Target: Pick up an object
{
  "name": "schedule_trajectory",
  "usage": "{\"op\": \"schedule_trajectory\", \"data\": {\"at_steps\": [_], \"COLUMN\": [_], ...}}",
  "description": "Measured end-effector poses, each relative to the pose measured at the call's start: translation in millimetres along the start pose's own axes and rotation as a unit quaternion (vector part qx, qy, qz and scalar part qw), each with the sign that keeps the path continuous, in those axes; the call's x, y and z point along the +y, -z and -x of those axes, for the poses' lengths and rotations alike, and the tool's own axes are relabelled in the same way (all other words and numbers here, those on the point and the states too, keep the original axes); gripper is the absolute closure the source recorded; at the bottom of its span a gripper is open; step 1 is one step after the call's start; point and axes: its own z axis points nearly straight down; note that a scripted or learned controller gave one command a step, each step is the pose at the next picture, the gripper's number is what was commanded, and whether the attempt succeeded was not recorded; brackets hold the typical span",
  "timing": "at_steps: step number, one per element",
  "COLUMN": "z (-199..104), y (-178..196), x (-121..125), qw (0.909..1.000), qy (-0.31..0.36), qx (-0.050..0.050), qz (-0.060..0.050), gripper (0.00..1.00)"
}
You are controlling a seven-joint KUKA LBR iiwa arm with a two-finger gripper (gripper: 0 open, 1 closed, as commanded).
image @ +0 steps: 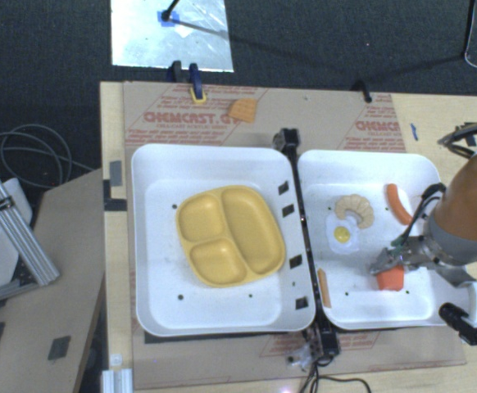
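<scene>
In the right bin [370,313], my gripper [392,263] hangs low over its front right part, reaching in from the right. A small orange-red piece [391,280] lies directly beneath the gripper's tip, touching or nearly touching it. I cannot see whether it is held. Further back in the same bin lie a beige curled pastry [355,210], a fried-egg toy [342,236] and an orange sausage [398,203]. A thin brown stick [324,288] lies along the bin's left wall.
The left bin [152,301] holds a yellow three-part plate [229,234]. A black divider with clips [297,236] runs between the bins. A tan piece [243,110] lies on the cardboard behind the bins. The arm's grey and orange body [472,211] covers the right bin's right side.
</scene>
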Motion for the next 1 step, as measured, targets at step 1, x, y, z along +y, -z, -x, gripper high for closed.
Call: {"op": "schedule_trajectory", "data": {"at_steps": [1], "z": [-102.9], "y": [95.2], "x": [57.2], "qw": [1.0000], "qy": [0.007], "qx": [0.001], "qz": [0.005], "gripper": [1.00]}}
